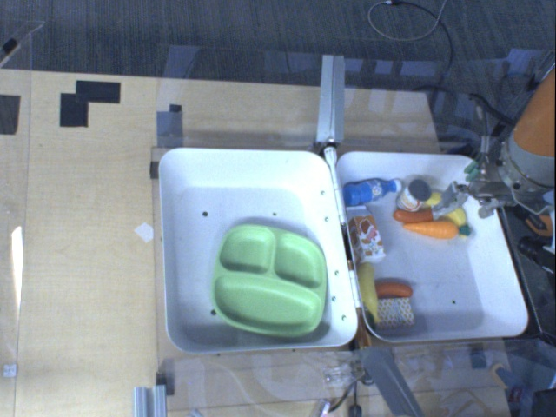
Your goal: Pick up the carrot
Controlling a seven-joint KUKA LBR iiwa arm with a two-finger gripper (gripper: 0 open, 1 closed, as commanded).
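The carrot (pixel 429 228) lies in the right bin (pixel 486 311) just below and slightly left of the claw (pixel 453 200), its long axis running left to right, while whether the claw is apart or together cannot be told.

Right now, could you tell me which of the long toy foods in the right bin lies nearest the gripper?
The carrot, orange, lies just below the gripper. The banana and the hot dog sit farther off, toward the bin's near-left corner.

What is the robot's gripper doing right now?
Gripper: right above the carrot in the right bin; cannot tell whether it is open or closed.
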